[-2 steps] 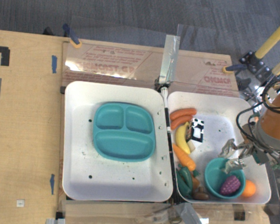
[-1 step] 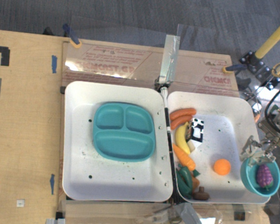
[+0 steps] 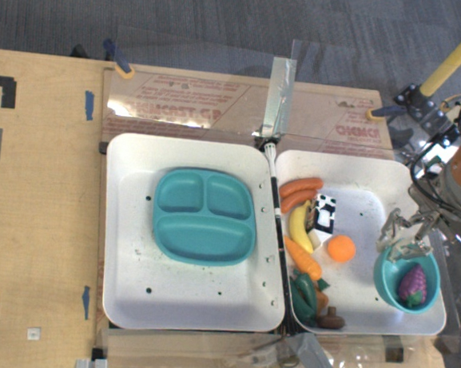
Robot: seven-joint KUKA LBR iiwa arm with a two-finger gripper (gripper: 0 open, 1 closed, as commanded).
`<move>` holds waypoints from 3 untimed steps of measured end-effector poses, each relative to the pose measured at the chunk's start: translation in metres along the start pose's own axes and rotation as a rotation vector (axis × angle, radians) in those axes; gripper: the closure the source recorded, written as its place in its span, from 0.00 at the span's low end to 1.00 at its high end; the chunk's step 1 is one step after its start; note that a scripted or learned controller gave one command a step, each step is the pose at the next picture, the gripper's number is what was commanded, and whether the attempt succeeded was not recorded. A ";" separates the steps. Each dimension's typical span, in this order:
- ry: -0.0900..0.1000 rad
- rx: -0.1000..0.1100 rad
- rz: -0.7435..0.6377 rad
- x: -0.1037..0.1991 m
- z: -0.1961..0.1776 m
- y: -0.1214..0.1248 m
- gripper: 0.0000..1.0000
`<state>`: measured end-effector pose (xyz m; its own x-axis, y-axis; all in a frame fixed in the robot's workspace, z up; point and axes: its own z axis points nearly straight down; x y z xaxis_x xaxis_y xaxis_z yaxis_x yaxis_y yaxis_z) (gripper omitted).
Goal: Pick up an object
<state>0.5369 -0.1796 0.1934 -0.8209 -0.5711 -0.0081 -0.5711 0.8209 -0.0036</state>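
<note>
The right bin (image 3: 367,201) holds two red sausages (image 3: 300,189), a yellow banana (image 3: 298,224), a black-and-white block (image 3: 323,214), an orange ball (image 3: 340,249), a carrot (image 3: 305,260), a green leafy toy (image 3: 305,295) and a small brown piece (image 3: 331,317). A teal bowl (image 3: 388,287) at the bin's right end contains a purple grape bunch (image 3: 414,285). My gripper (image 3: 406,239) hangs at the bowl's upper left rim, right of the orange ball. Its metal fingers are spread open with nothing between them.
The left bin (image 3: 124,210) carries a teal divided plate (image 3: 205,217). A clear upright divider (image 3: 279,95) stands behind the seam between the bins. The arm's wrist with cables crowds the right edge (image 3: 457,159).
</note>
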 end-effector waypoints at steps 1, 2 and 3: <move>-0.005 0.005 0.151 -0.105 0.046 -0.010 1.00; 0.000 0.000 0.156 -0.102 0.051 -0.010 0.00; -0.016 0.015 0.205 -0.065 0.071 0.012 0.00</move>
<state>0.5836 -0.1322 0.1225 -0.9195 -0.3921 -0.0261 -0.3919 0.9199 -0.0151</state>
